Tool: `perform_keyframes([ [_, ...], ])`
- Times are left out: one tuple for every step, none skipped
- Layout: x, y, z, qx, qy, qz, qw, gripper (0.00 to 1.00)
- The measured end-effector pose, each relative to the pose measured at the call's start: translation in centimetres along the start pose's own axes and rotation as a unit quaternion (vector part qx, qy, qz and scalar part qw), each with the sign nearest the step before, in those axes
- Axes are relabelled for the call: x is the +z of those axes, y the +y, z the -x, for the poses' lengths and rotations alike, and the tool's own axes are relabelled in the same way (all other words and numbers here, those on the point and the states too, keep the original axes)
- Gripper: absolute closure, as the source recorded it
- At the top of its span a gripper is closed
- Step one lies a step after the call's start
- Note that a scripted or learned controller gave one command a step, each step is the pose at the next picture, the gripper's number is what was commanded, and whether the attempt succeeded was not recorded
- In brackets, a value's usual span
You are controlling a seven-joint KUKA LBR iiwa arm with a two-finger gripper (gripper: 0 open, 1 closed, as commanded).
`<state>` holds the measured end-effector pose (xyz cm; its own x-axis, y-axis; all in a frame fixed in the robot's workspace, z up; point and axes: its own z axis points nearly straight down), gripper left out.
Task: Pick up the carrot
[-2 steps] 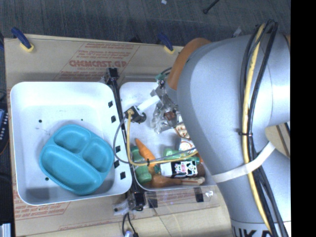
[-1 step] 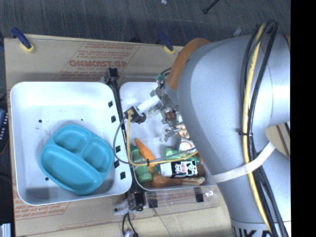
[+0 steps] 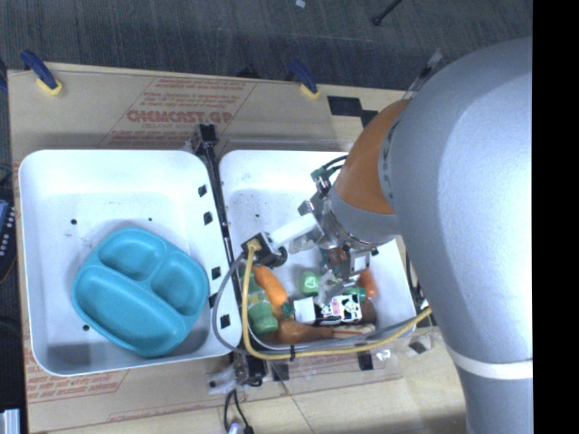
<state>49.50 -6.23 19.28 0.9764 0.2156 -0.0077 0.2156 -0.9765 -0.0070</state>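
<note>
Camera view: carrot (image 3: 270, 285) lying in right bin (image 3: 271, 174), ungrasped; gripper (image 3: 342, 265) just beside; finger state unclear; pickup remains.

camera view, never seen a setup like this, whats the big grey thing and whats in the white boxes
The big grey shape is a robot arm with an orange band, reaching in from the right. One fixed camera looks down on a bench with two white bins. The left bin holds a blue divided plate. The right bin holds a clutter of toys, among them an orange carrot, which the arm is meant to lift. Its gripper hangs over that pile, beside the carrot; nothing is visibly held.
</note>
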Motion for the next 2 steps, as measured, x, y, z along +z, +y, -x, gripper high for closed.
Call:
perform_keyframes([
  [0.3, -2.3, 1.0, -0.001, -0.003, 0.0, 1.0, 0.0],
  [10.0, 2.9, 1.8, -0.016, 0.005, 0.004, 0.9999, 0.0],
])
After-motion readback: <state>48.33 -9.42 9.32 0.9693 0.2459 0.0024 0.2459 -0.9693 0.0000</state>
